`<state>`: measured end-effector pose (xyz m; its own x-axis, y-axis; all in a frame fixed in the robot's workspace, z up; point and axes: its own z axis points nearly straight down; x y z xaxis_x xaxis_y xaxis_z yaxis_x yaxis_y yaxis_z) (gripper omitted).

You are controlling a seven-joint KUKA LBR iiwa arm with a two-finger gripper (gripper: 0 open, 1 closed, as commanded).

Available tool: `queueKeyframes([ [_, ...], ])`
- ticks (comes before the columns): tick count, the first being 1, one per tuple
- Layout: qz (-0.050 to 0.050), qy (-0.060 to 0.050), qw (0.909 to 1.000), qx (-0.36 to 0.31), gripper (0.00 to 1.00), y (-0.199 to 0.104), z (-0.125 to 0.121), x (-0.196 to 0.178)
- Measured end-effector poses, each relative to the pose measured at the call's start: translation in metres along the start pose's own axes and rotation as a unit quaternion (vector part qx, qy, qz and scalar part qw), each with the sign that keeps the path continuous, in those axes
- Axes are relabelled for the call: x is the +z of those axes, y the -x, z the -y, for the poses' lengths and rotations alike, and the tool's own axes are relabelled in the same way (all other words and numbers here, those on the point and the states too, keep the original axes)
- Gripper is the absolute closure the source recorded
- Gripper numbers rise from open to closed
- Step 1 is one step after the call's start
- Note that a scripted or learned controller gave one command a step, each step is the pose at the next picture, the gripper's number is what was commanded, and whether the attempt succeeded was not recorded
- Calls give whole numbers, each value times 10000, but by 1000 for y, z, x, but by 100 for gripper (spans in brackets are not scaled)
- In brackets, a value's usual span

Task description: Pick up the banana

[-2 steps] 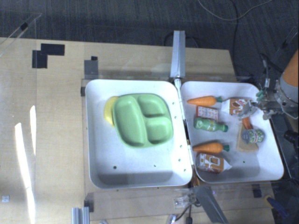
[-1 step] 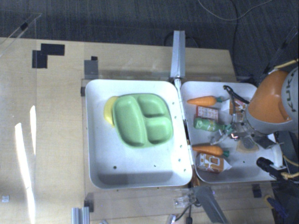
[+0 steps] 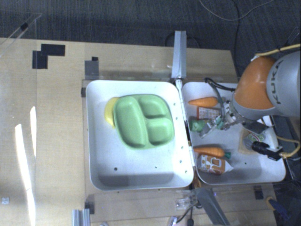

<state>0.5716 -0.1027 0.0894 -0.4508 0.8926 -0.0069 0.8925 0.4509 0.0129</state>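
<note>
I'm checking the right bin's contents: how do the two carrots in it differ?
The upper carrot lies near the bin's far edge; the lower carrot lies nearer the front. The upper carrot sits just above a small brown packet, while the lower carrot rests right above an orange carton. The lower carrot's green top shows at its right end; the upper carrot's right end is hidden. Both are orange and lie roughly crosswise.

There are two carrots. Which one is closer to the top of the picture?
The carrot at the far end of the right bin, above the green packet. The other carrot lies lower, just above the orange carton.
</note>
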Motion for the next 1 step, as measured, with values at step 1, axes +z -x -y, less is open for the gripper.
queueKeyframes([
  [1,-1,-1,10000,0,0,0,0,0],
])
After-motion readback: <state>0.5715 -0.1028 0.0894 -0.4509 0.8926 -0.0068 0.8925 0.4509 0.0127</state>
